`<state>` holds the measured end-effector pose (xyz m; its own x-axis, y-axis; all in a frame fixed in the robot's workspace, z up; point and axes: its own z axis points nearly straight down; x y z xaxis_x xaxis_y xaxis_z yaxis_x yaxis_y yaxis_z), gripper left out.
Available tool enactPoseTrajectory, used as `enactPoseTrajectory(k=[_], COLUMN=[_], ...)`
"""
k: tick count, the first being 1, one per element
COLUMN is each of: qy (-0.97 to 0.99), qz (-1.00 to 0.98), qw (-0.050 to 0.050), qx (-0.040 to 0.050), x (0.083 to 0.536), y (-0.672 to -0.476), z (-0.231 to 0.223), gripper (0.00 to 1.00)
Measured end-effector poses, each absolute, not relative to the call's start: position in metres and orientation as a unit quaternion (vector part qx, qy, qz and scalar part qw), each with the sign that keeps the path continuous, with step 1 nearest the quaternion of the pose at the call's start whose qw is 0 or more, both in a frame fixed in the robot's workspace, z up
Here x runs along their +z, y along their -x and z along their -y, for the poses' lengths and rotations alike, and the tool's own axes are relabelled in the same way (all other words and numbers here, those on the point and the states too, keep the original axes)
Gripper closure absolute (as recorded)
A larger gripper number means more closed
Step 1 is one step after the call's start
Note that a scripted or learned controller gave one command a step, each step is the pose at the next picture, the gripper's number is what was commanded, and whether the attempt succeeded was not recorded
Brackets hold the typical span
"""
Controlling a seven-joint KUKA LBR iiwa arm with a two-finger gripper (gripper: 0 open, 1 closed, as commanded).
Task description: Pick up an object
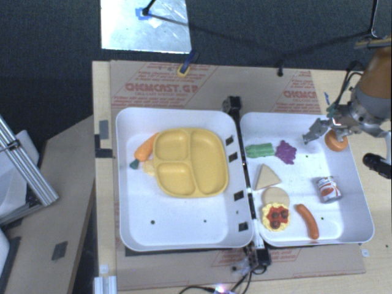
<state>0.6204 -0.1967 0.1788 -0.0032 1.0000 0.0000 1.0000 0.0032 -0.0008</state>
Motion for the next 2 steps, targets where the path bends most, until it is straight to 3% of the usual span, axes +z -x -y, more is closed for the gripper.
enactPoseTrajectory(k=[2], qy=[0.706], qz=[0.708], qw=[-0.002], qx=[-0.0022], x=[0.097], y=[-0.614], z=[0.199], gripper=[0.0])
